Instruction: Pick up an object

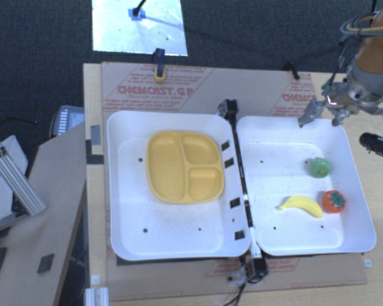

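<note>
The gripper point(324, 112) is hanging spread apart and grasping nothing above the far edge of the right bin point(287, 238), likely staging for a descent. The candidates are sitting loose near that bin's right edge: a green toy fruit point(319, 167), an orange toy tomato point(333, 201) and a banana point(301, 205) just beside it. A yellow divided plate point(184, 167) is occupying the left bin point(124, 234)'s middle, well apart

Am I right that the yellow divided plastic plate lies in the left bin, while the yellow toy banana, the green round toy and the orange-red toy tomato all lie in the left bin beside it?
Not quite: the camera view shows the yellow toy banana, green round toy and orange-red toy tomato in the right bin. The yellow divided plastic plate does lie in the left bin.
</note>
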### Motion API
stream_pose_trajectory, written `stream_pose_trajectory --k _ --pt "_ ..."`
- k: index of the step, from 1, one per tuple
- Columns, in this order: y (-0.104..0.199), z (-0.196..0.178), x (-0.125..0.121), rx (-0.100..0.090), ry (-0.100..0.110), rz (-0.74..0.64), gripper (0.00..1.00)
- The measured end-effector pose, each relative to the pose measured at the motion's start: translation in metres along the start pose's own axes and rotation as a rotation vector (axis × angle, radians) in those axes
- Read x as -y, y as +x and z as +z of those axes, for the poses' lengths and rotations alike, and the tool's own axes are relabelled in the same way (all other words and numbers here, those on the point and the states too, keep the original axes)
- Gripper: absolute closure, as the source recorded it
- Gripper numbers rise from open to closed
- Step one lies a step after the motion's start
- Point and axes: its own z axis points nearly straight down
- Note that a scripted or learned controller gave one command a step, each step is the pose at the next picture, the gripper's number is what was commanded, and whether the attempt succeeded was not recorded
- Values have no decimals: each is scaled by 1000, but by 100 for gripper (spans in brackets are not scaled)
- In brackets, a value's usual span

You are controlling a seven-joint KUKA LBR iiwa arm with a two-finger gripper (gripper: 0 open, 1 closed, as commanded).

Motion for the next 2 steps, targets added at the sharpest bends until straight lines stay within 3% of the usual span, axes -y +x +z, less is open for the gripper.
stream_pose_trajectory --k 2 --pt "-6 89 1 0 1 1 0"
